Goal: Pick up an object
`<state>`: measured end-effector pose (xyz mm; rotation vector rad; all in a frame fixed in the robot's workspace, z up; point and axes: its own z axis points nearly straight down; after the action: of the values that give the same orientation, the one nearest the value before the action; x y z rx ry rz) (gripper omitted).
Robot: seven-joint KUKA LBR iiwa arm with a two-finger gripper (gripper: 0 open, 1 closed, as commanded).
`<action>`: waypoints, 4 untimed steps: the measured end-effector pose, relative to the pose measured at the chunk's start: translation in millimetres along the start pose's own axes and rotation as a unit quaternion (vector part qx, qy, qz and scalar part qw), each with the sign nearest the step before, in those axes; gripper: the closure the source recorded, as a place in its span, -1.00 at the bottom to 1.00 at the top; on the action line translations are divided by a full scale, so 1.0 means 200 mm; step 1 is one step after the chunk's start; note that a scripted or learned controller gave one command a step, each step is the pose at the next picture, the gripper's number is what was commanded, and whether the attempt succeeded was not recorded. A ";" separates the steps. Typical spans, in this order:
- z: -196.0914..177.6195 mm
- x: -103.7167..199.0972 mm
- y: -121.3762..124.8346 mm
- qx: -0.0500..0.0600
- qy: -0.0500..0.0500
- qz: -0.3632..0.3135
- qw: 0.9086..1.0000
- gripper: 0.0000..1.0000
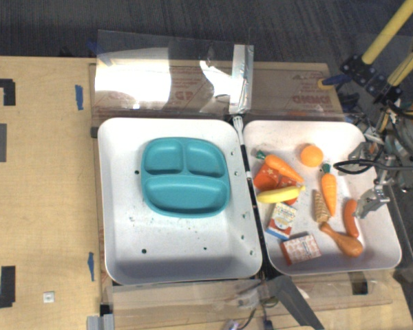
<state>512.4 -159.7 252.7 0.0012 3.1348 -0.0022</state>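
I'd go for the sausage (350,217) at the right side of the right bin (389,253), just beside the chicken drumstick (343,239) and the carrot (328,192). It looks like light, hard toy plastic, smooth and likely slippery, so I'd pinch across its middle. The gripper (369,203) hangs low at the frame's right, just beside the sausage; whether its jaws are parted, I cannot tell.
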 end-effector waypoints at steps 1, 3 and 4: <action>0.68 -0.01 -0.09 -0.001 0.004 -0.016 1.000 -1.00; 0.76 -0.19 -0.24 0.002 -0.007 0.045 0.999 1.00; 0.76 -0.19 -0.24 0.002 -0.007 0.045 0.999 -1.00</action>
<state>551.9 -207.0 100.5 0.1427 3.1183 -0.0068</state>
